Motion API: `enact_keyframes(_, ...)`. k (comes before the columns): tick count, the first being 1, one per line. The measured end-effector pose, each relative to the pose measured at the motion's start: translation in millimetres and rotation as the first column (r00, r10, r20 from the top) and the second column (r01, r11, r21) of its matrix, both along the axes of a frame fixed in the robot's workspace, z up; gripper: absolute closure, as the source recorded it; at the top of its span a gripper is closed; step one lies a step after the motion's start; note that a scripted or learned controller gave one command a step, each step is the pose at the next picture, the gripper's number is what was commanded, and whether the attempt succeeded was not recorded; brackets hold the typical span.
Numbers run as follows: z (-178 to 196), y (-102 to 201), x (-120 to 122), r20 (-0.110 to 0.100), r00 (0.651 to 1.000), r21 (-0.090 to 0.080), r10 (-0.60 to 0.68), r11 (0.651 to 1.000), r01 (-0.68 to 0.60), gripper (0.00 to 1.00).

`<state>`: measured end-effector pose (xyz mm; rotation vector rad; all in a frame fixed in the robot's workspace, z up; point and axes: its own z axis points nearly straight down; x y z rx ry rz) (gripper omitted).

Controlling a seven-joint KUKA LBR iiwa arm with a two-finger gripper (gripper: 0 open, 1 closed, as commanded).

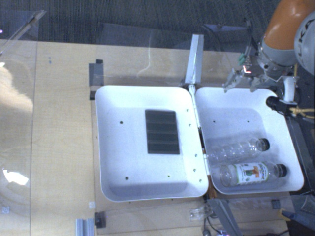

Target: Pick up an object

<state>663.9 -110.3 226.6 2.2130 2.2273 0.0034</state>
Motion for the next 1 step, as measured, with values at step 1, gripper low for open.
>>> enact_keyframes(1, 36.6, 53.2, -19.6, 0.002, 0.996, 0.001, -0.089, 0.996, 0.089, 0.00)
